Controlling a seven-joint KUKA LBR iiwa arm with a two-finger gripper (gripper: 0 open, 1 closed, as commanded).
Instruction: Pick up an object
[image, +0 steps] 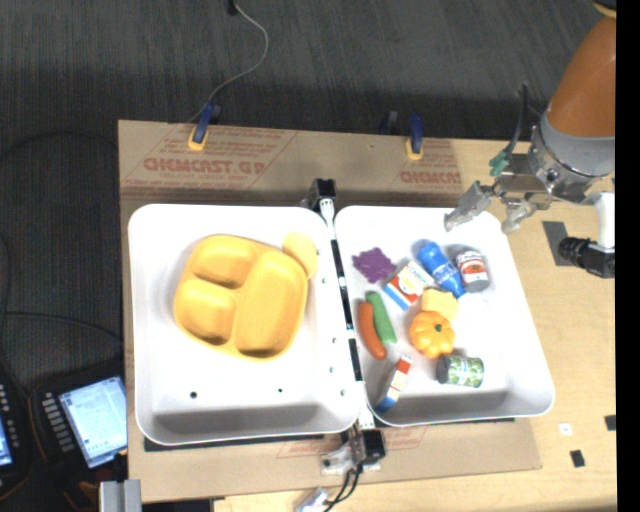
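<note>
My gripper (490, 212) hangs over the far right rim of the right bin (520, 395), open, with nothing between its fingers. Just below it in that bin lie a blue bottle (437, 266) and a small red-and-white can (472, 270). Further in are a purple grape bunch (373, 264), a red-and-white carton (404, 286), a yellow block (439, 303), an orange pumpkin (431, 333), a green can (461, 371), a green pod (379, 309) beside an orange carrot (371, 330), and a small white-and-red tube (394, 384).
The left bin (160, 400) holds a large yellow compartment tray (240, 295) with a pale round piece (300, 252) at its upper right. A black divider strip (343, 300) runs between the bins. Brown board surrounds both bins.
</note>
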